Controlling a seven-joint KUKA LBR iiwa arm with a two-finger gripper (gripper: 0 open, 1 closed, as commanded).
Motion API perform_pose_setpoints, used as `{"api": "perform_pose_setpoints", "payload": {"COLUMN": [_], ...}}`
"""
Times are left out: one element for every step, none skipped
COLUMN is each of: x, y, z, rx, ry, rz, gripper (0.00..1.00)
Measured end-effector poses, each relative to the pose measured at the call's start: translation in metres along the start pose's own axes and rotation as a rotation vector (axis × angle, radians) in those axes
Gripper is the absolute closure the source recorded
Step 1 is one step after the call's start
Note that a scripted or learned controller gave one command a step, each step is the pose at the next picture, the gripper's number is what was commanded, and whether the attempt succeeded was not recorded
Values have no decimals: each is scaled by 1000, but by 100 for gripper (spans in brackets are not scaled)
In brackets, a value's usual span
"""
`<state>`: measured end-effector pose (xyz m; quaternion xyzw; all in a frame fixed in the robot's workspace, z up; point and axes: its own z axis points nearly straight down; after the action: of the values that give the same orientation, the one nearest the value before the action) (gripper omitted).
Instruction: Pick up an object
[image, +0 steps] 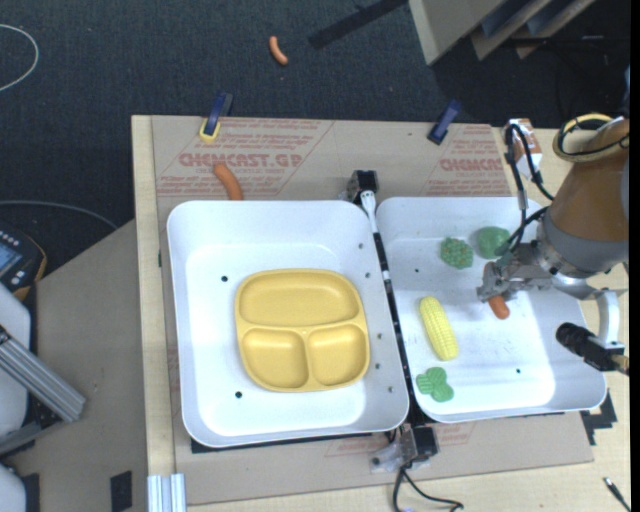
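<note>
The right bin (500, 372) holds a yellow corn cob (438, 328), a green broccoli piece (457, 252), a paler green item (491, 241) and a small green piece (433, 384) near the front. My gripper (496, 288) is low over the bin's right part, just below the two green items at the back. A small orange piece (500, 309) lies directly at the gripper's tip, touching or nearly touching it. Whether it is gripped is unclear from above.
The left bin (200, 232) contains a yellow divided plate (300, 330). An orange carrot-like piece (229, 181) lies on the board behind the left bin. Clamps (214, 117) (444, 122) sit at the board's back edge. A black part of the arm (585, 345) hangs over the right bin's right side.
</note>
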<state>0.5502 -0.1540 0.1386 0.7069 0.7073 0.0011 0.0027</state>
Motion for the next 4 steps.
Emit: {"api": "perform_pose_setpoints", "payload": {"x": [10, 10, 66, 117], "y": [0, 2, 16, 14], "z": [-54, -89, -94, -79], "rx": [-1, -1, 2, 9], "ry": [0, 0, 3, 5], "rz": [-1, -1, -6, -5], "gripper": [100, 100, 100, 100]}}
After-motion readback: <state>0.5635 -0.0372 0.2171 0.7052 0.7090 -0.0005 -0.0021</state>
